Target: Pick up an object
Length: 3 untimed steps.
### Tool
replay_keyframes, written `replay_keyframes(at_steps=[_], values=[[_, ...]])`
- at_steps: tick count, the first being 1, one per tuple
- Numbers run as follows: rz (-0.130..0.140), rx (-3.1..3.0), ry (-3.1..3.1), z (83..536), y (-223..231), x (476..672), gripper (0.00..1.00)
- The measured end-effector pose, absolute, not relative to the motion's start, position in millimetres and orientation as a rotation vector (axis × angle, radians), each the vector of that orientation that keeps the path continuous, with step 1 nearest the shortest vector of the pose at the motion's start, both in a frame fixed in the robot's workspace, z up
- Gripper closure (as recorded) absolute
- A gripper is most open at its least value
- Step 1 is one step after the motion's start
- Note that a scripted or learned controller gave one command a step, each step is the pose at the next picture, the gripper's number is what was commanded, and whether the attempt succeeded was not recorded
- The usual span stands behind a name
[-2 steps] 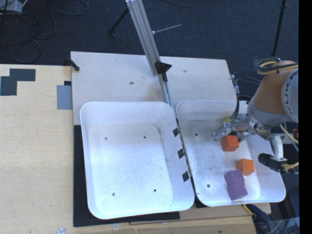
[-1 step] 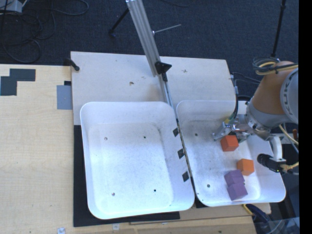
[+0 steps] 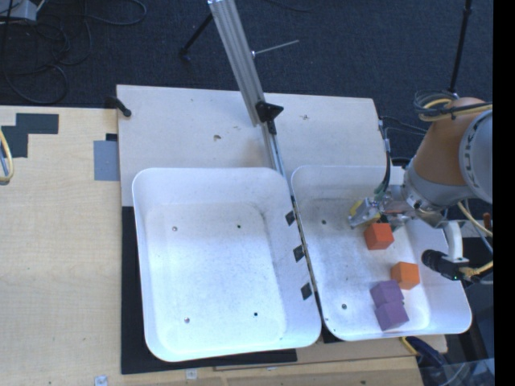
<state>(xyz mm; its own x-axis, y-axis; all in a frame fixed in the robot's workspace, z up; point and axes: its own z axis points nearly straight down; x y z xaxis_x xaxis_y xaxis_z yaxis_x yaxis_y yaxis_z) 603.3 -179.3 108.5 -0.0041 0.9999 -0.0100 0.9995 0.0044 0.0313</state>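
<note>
Orange-red cube [image 3: 379, 236] sits right at the fingers [image 3: 372, 212], just below their tips, touching or nearly so. Can't tell from this angle whether the cube is actually between them. Can't tell either if the fingers are spread or pressed together: the metal parts blur into the wrist clutter.

Other candidates, all in the right bin [image 3: 338, 182] with the fingers: smaller orange block [image 3: 406, 275] below and right of the fingers, apart from the cube; purple block [image 3: 389, 305] further down, near the bin's front wall. Left bin [image 3: 161, 207] lies well left of the fingers, across the divider.

Step, as I read it: end of approach / grasp attempt on the orange-red cube. No lift yet, cube looks seated on the bin floor.

Next move needs: fingers straddling the cube on opposite faces, closed firmly, then a straight vertical lift. If the tips are only sitting on the cube's top edge, closing will just nudge it; re-centre first. Check that the cube rises with the fingers before calling it done.
</note>
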Motion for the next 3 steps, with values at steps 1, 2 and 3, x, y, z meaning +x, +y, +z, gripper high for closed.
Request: replay_keyframes(at_steps=[1, 2, 3], values=[[0.000, 2.220, 2.224, 91.4, -152.5, 570.9, 0.00], [0.000, 2.227, 2.218, 101.0, -155.0, 570.9, 1.00], [0.009, 2.212, 2.229, 194.8, -66.1, 582.6, 1.00]])
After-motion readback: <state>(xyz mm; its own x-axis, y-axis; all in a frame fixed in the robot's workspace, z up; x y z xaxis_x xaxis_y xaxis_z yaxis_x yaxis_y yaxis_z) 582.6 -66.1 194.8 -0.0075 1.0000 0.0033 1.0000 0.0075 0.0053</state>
